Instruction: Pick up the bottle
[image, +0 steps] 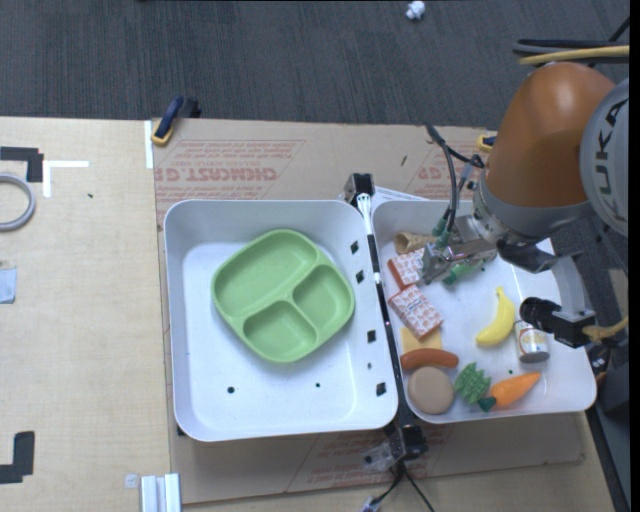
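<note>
The arm's jaws (452, 262) hung low in the upper part of the right bin (570, 395), their state impossible to tell. The small bottle (532, 343) lay at right of frame, just beside a banana (497, 320) and above a carrot (514, 389).

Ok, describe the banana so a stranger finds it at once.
Go to the right bin, the one under the arm. In its right half, near the orange carrot, lies the banana. It is the only yellow, curved thing there.
</note>
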